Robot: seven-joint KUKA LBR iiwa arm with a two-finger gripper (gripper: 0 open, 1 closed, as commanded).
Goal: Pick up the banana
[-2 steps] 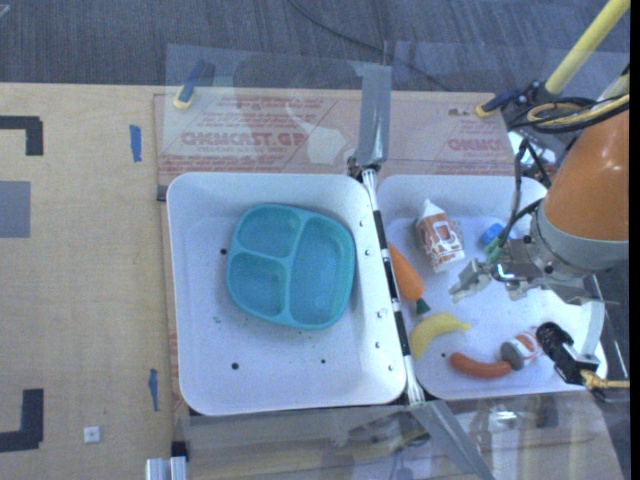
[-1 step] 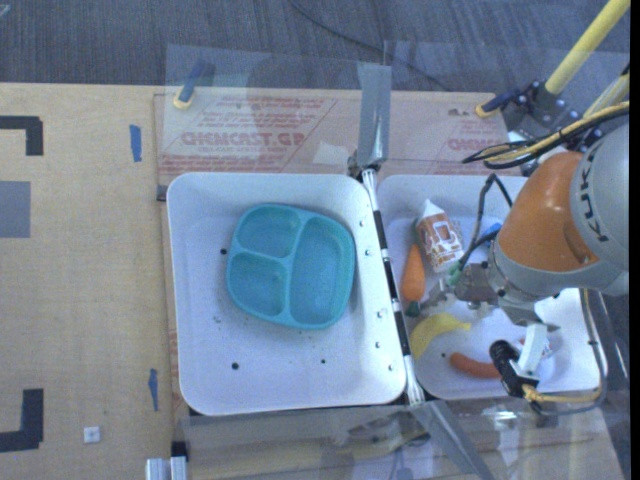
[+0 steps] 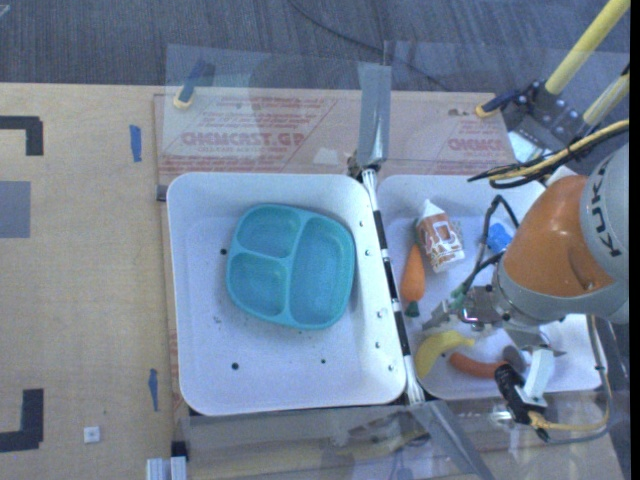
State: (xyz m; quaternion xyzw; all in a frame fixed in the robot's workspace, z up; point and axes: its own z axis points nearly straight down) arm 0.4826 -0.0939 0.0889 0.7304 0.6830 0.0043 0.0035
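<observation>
Your gripper hangs low over the right bin, under the grey wrist and the orange band, but the tip is small and partly masked by the wrist. You cannot tell from this view whether it is spread or closed up, and nothing is visibly held in it.

The banana lies just beside and below the tip, in the bin's near left corner, and it looks untouched. To do this step well, I judge you should centre over the thick middle of the banana, turn the wrist so the grip closes across its narrow width, and descend straight down before closing.

Watch the neighbours. A red sausage lies touching or almost touching the banana's right end, so a wide grip could catch both. A carrot lies near, up along the left wall. A small carton stands farther back, with a blue object beside it.

Room is tight. The banana sits close to the wall shared with the left bin and to the front rim, so a sideways approach risks striking them. Lift vertically; the freest space is above. The left bin holds a teal divided plate, well apart from the work.
</observation>
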